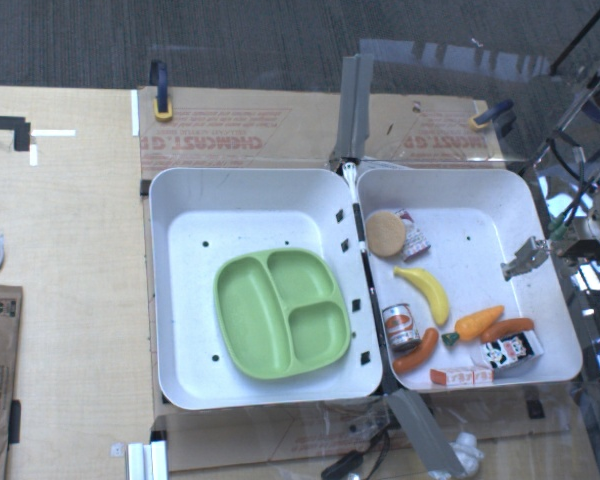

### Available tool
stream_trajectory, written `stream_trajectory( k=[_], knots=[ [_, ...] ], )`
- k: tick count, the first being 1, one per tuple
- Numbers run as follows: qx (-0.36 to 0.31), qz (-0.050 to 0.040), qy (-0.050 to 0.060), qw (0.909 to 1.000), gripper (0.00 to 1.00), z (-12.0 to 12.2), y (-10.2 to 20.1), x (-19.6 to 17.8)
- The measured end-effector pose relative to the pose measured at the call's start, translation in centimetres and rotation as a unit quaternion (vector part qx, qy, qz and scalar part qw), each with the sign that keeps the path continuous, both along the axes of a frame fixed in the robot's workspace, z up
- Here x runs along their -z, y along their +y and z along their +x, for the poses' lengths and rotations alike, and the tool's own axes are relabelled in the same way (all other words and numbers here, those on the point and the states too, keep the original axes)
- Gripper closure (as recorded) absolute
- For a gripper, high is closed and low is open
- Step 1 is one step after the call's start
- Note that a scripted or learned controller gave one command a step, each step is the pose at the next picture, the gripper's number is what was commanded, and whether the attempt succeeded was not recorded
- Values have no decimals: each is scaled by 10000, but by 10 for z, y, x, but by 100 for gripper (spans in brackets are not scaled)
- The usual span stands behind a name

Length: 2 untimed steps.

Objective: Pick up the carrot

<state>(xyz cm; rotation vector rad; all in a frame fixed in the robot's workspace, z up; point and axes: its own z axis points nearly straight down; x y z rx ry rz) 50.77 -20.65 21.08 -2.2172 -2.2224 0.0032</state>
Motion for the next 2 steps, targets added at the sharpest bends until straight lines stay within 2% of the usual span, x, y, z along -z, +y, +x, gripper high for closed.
stream_trajectory(
  k=[1,2],
  knots=[
    [-1226,8,-7,9924,0,-15,24,120],
    [-2988,-1,-31,9543,0,-2,19,118]
  ],
)
